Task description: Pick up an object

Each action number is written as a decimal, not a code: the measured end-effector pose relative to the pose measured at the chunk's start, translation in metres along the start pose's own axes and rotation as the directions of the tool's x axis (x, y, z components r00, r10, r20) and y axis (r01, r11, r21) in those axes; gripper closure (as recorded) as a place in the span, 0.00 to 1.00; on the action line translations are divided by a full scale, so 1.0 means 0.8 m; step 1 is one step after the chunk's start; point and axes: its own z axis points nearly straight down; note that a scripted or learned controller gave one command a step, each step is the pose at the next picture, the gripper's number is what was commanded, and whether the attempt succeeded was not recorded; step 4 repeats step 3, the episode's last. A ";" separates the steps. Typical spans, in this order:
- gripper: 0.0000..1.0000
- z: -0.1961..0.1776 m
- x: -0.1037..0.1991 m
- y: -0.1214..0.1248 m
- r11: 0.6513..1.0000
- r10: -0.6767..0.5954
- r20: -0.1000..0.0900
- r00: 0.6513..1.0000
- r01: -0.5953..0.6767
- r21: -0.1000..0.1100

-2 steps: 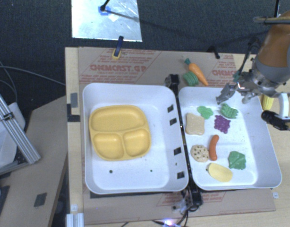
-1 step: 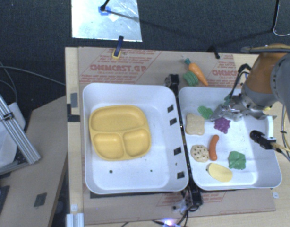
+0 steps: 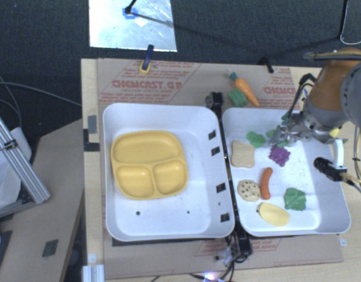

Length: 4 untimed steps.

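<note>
- Dark carpet all round, and a cardboard-covered counter carrying two white bins: the left bin holds a yellow divided tray.
- The gripper sits low in the right bin; whether it's apart or together, I cannot tell.
- Likely target: the purple grapes, just beside the gripper. Judging by looks, light toy plastic, bumpy, apt to slip, so pinch across the middle.
- Crowding it: green leaf, toast, sausage.
</note>
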 end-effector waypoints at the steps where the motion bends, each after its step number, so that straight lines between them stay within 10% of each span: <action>1: 1.00 0.013 0.057 0.042 1.000 -0.003 -0.001 1.000 0.003 0.027; 2: 1.00 -0.207 0.122 0.015 1.000 -0.007 -0.002 1.000 0.007 -0.008; 3: 1.00 -0.191 0.225 -0.037 1.000 -0.010 -0.005 1.000 0.010 0.007; 4: 1.00 -0.191 0.225 -0.037 1.000 -0.010 -0.005 1.000 0.010 0.007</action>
